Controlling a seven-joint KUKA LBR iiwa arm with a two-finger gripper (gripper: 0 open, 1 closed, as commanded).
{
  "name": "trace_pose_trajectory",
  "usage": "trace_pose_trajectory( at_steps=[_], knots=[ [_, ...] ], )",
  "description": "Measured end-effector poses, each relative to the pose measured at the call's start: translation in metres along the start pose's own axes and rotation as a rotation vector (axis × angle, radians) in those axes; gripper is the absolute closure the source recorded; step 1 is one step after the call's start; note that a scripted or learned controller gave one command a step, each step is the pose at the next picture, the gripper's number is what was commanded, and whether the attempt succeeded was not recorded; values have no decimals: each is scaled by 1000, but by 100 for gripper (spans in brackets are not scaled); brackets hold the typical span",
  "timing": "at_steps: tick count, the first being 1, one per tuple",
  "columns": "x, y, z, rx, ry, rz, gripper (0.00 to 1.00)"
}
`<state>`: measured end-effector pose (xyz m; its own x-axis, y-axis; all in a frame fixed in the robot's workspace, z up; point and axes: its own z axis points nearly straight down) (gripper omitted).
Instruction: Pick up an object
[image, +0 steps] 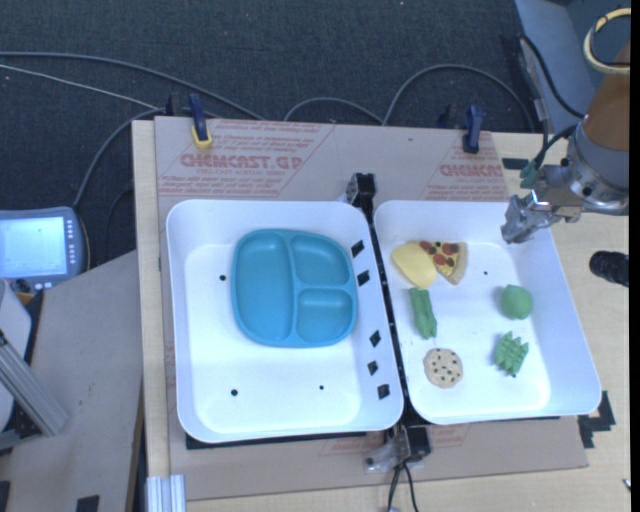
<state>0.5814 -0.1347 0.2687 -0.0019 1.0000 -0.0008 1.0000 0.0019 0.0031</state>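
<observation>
The right bin (560, 330) holds several toy foods: a yellow piece (411, 263) with a pizza slice (446, 257) against it, a green pod (424, 312), a chocolate-chip cookie (442, 367), a round green piece (516, 301) and a spiky green piece (511, 352). My gripper (522, 220) hangs over the bin's far right corner, above and to the right of the pizza slice. Nothing shows between its fingers.
The left bin (200, 380) carries a blue divided plate (295, 288). Two blue clamps (200, 128) (473, 130) pin the cardboard base at the back. Black clips run along the seam (372, 300) between the bins. A small screen (38, 245) sits off the bench at left.
</observation>
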Motion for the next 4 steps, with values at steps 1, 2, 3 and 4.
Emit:
trace_pose_trajectory(
  at_steps=[1,2,3,4],
  knots=[
    [57,-20,2,7,3,-2,100],
    [96,-32,15,6,2,0,100],
    [153,-47,18,7,3,-3,100],
    [198,-71,19,8,2,-2,100]
  ],
)
